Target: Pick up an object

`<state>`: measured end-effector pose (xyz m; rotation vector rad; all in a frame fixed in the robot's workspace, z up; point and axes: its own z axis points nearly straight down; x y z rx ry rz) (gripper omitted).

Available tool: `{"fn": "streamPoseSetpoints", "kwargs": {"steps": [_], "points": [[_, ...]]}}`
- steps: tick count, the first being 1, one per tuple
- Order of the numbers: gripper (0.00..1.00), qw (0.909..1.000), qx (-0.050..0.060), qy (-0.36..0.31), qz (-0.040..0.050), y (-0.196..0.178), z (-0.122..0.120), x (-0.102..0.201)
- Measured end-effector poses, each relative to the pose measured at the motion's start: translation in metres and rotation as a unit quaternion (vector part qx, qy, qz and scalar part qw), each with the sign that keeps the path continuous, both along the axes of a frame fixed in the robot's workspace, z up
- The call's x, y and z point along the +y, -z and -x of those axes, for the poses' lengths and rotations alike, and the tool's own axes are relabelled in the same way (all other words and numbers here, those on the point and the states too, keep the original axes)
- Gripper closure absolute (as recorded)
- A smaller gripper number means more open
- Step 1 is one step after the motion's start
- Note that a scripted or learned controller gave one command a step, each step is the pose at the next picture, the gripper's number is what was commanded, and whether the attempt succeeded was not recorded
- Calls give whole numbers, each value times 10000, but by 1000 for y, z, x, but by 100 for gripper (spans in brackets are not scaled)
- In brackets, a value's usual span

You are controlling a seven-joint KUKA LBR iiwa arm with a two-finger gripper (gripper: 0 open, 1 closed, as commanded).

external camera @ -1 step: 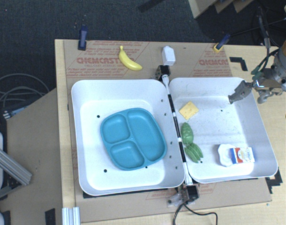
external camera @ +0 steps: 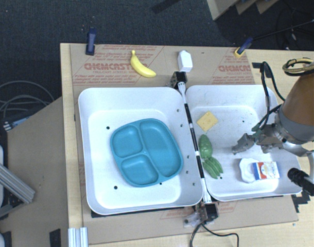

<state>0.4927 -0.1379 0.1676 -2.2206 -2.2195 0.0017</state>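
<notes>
The arm (external camera: 301,107) is seen reaching in from the table's right edge, its orange band showing above the grey wrist. The end effector (external camera: 240,145) is held low and pointed leftward, toward the table's middle, with nothing seen between its fingers.

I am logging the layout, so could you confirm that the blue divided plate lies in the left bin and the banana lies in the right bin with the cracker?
Not quite. In the camera view the banana lies on the cardboard bench top behind the left bin, outside both bins. The blue divided plate is in the left bin, and the cracker is in the right bin.
</notes>
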Motion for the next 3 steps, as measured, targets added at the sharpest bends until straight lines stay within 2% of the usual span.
{"fn": "streamPoseSetpoints", "kwargs": {"steps": [1,2,3], "points": [[0,10000,-42,18,30,59,-41,34],[0,10000,0,7,1,83,14,-14],[0,10000,-32,-6,13,-30,-51,-34]]}}
